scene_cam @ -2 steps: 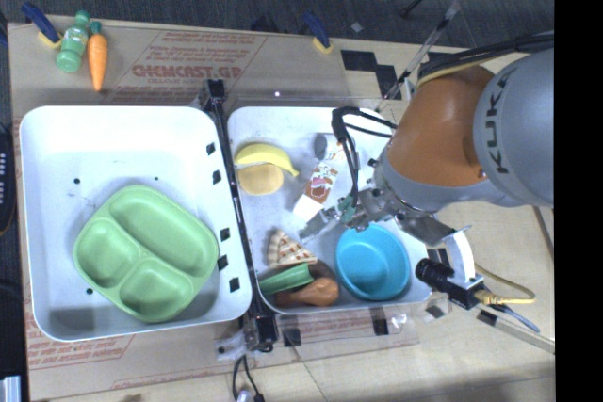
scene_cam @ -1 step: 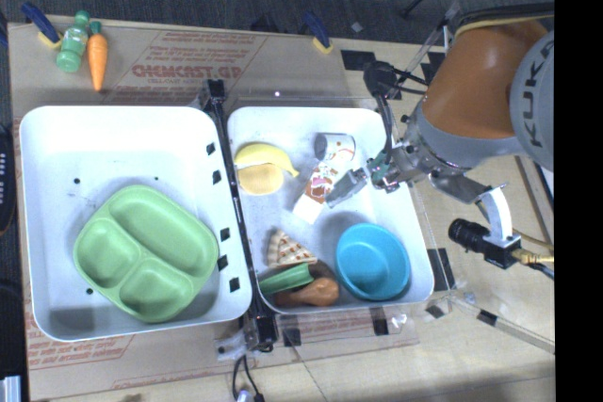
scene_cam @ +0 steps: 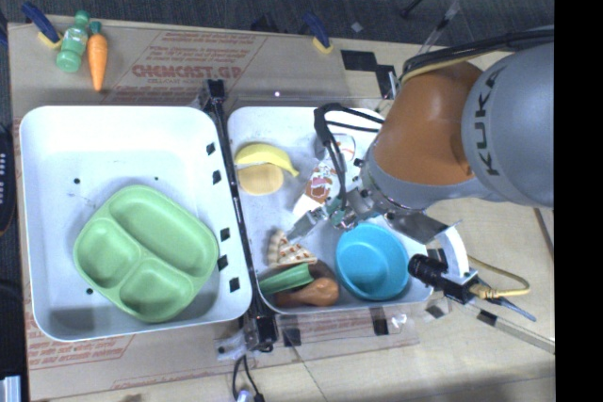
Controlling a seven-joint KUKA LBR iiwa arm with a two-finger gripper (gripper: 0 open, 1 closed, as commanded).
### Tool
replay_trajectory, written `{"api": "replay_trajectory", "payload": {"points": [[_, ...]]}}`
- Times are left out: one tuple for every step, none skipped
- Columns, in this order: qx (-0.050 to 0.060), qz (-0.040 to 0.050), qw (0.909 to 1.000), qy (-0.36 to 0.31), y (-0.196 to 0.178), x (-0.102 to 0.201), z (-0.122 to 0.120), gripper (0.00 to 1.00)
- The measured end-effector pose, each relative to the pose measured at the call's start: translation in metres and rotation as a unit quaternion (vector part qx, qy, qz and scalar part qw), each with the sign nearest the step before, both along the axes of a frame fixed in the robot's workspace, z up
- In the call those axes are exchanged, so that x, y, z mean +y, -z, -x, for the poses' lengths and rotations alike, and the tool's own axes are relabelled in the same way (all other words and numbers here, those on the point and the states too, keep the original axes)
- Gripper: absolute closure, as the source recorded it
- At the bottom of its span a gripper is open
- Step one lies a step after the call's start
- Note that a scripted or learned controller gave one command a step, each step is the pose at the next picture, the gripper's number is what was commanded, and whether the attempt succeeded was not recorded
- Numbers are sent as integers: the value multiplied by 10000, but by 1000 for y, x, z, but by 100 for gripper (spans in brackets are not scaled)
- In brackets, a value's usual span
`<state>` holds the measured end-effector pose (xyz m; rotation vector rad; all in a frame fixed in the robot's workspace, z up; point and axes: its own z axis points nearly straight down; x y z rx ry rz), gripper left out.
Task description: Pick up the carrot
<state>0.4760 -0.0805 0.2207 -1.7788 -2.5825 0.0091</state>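
Looming largest from the right, the grey arm (scene_cam: 499, 132) with its orange band bends down over the right bin (scene_cam: 283, 122). Going from the left: the carrot (scene_cam: 97, 58) lies outside both bins on the cardboard at the far left corner, just beside a green toy bottle (scene_cam: 72, 47). A green divided plate (scene_cam: 146, 249) sits in the left bin (scene_cam: 57, 136). The right bin holds a yellow banana (scene_cam: 262, 167), a pizza slice (scene_cam: 288, 250), a brown piece (scene_cam: 316, 292) and a blue bowl (scene_cam: 369, 261). The gripper (scene_cam: 330, 207) hangs low among these; whether it is parted or closed cannot be told.
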Motion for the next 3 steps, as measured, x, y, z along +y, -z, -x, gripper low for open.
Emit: {"api": "replay_trajectory", "payload": {"points": [[-30, 7, 9985, 544, -64, -39, -1, 0], [1, -10, 9990, -436, 22, 10, -1, 0], [-69, 24, 9978, -666, -93, -39, -2, 0]]}}
